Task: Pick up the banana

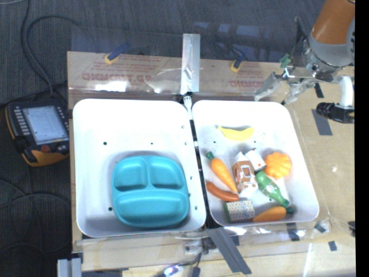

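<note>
The yellow banana point(237, 133) lies flat near the back of the right bin point(297, 149), apart from the other toys. My gripper point(280, 89) hangs above the bin's back right corner, up and to the right of the banana. Its two fingers point(267, 88) are spread apart with nothing between them.
In the right bin's front half lie two carrots point(222, 173), a red chilli point(221, 191), a small carton point(244, 175), an orange pumpkin point(278, 164), a green bottle point(272, 190) and a can point(239, 210). A blue divided plate point(150, 190) sits in the left bin. A teach pendant point(37, 130) lies at the left.
</note>
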Controlling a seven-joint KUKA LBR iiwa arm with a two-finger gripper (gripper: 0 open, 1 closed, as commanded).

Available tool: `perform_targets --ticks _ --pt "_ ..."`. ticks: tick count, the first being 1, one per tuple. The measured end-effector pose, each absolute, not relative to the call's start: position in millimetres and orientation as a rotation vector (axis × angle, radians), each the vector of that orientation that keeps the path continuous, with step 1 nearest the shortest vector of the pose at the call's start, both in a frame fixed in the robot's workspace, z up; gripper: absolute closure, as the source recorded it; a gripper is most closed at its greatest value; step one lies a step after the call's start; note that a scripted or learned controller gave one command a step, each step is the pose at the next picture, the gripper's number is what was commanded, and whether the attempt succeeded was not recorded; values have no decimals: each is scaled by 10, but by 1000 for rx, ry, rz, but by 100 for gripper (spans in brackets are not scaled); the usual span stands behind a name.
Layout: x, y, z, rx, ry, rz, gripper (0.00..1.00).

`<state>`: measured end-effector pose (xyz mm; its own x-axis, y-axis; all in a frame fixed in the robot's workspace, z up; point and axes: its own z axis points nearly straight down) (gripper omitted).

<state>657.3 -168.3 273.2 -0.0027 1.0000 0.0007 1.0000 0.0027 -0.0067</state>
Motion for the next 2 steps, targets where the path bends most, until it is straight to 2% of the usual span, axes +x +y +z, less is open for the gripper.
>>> perform_targets --ticks 1,2 --pt "6577 -1832 1627 -2204 -2232 12 0" --pt "6658 -1645 985 -1961 -2449 4 0"
